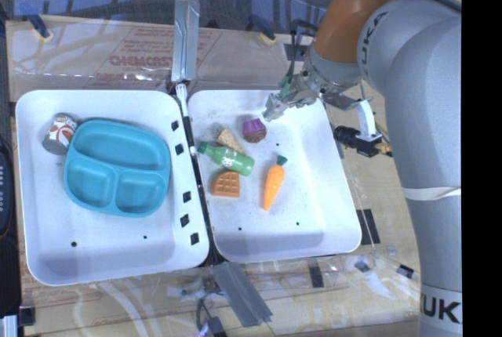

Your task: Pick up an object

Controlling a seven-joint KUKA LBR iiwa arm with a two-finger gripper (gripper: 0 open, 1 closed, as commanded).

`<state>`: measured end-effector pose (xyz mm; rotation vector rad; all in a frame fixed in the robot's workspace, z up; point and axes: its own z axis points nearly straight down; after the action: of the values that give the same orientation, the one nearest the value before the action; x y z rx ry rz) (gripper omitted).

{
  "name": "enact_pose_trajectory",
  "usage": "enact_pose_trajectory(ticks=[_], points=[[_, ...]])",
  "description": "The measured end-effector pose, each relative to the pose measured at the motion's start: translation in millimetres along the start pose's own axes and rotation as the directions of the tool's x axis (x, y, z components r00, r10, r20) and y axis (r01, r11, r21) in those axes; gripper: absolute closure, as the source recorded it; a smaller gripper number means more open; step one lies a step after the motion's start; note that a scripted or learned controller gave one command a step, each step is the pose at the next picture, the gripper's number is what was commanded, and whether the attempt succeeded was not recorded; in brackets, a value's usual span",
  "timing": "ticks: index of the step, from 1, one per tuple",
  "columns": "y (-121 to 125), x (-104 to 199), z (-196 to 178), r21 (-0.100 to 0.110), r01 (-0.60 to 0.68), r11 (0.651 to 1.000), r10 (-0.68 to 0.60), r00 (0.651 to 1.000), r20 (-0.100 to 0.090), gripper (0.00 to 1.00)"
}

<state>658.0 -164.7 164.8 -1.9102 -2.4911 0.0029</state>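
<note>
At the far left of the left bin [31, 249] a small round ball with orange and white markings [59, 132] rests against the upper left edge of a blue divided tray [118, 168], which takes up the upper middle of that bin. Past the ridge where the two bins meet, the right bin [329, 226] holds a cluster of toy foods. A green bottle [227, 158] lies on its side, slanting down to the right, with a tan wedge [228, 139] touching its upper side and an orange waffle-patterned piece [226, 185] just below it. Up and to the right of the wedge sits a small purple object [254, 129], apart from the bottle. An orange carrot with a green top [273, 182] lies nearly upright in the view, to the right of the bottle and waffle piece and clear of both. The gripper [276, 106] hangs over the bin's upper part, its tip just up and right of the purple object; nothing is visibly between its fingers, and at this angle I cannot tell whether they are apart or together. The grey arm [416, 77] with its orange band [349, 22] fills the right side.
</note>
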Motion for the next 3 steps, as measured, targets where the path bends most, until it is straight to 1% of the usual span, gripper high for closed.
enact_pose_trajectory(ticks=[1,2,3], points=[[-0.2,-0.1,0.2,0.0,0.0,1.0,0.0,1.0,0.0,0.0],[5.6,28.8,75.5,0.003,0.038,0.999,-0.038,0.999,-0.002,0.0],[6.9,27.9,62.9,0.0,0.04,0.999,-0.04,0.999,0.001,1.0]])
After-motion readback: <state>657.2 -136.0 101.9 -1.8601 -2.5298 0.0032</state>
